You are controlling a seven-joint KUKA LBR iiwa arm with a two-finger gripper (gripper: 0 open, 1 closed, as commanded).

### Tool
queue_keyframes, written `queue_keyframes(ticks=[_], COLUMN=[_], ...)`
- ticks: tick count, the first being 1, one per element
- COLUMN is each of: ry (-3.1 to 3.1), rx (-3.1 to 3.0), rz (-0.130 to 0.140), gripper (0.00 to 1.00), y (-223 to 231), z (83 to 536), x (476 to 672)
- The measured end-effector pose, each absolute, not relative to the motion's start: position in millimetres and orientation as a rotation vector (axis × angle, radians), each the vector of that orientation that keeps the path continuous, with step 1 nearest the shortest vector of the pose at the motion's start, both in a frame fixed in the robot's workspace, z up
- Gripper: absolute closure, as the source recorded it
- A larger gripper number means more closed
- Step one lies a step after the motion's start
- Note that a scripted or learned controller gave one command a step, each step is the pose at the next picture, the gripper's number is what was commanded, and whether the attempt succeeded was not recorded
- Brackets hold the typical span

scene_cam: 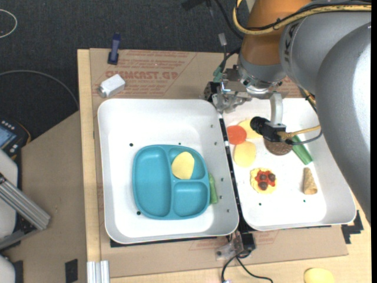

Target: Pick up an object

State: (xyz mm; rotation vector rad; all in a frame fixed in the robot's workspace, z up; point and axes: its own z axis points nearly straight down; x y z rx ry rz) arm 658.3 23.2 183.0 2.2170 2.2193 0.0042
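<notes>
1. Tool [227, 99] hangs at 11 o'clock of the right bin [330, 217], over the rim where it meets the left bin [118, 134]; the wrist masks its opening, so I cannot tell wide from narrow; no object visibly in it.
2. Right bin candidates: red-orange disc [237, 135] at 10 o'clock, nearest the tool; yellow disc [245, 153] just beside it toward 6 o'clock, seemingly touching; topped yellow round [263, 179] near centre; tan cone [310, 181] at 3 o'clock; green stick [302, 152] and brown round piece [279, 146] close together at 1 o'clock.
3. Left bin: teal divided plate [154, 184] toward 6 o'clock; yellow piece [183, 165] in its 1 o'clock compartment; green sliver [212, 188], possibly a bean, at the plate's 3 o'clock edge.
4. Judgement: pick not yet begun; the red-orange disc looks the likeliest target.
5. Risks: a straight descent from here would strike the shared rim and jolt both bins on the worktop [165, 69]; the discs lie flat, so a closing tool may slide over them; the two neighbouring discs could be nudged or taken together.
</notes>
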Motion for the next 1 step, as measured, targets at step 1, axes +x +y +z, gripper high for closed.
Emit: queue_keyframes(ticks=[1], ry=[2.214], rx=[2.208], rz=[0.026], gripper=[1.0], y=[39.2], z=[432.5], x=[663.6])
